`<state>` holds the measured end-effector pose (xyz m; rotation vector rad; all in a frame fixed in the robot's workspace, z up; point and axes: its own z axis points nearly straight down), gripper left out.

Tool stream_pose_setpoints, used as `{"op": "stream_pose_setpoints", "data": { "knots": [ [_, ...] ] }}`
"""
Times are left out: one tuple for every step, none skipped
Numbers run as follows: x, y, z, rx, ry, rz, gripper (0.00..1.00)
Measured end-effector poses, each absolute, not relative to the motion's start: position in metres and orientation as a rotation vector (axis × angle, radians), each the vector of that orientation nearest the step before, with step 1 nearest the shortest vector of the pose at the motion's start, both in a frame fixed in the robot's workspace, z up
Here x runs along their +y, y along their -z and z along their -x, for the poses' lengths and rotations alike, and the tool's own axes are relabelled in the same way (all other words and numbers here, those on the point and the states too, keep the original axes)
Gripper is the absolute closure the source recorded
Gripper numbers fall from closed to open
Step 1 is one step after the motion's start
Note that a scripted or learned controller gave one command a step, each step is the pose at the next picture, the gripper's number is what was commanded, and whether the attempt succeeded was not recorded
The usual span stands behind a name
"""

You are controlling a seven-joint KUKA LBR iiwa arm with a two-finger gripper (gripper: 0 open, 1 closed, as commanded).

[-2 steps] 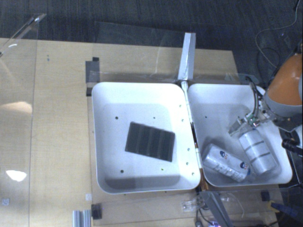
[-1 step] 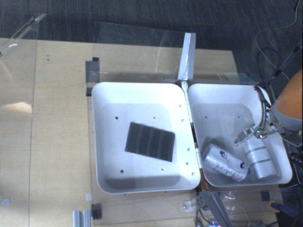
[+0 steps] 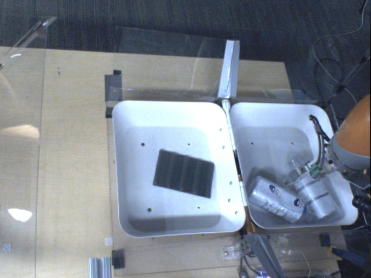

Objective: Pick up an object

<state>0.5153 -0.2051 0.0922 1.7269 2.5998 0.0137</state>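
A flat dark ribbed rectangle point(image 3: 184, 173) lies near the middle of the left bin point(image 3: 133, 120). In the right bin point(image 3: 266, 120), a silver cylinder with dark markings point(image 3: 275, 199) lies on its side near the front wall. The gripper point(image 3: 302, 180) is down in the right bin's front right corner, just right of the silver cylinder and close to or touching its right end. The grey wrist point(image 3: 319, 198) hides the part of the bin beneath it.
The arm's orange band point(image 3: 356, 133) hangs over the right bin's right rim, with black cables point(image 3: 317, 129) running along it. A metal divider post point(image 3: 229, 68) stands behind the seam between the bins. Clear panels lie on the wooden bench point(image 3: 58, 155) to the left.
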Motion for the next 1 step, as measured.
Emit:
{"op": "stream_pose_setpoints", "data": {
  "knots": [
    [-0.2042, -0.1042, -0.5182, 2.596, -0.020, -1.723, 1.00]
  ]
}}
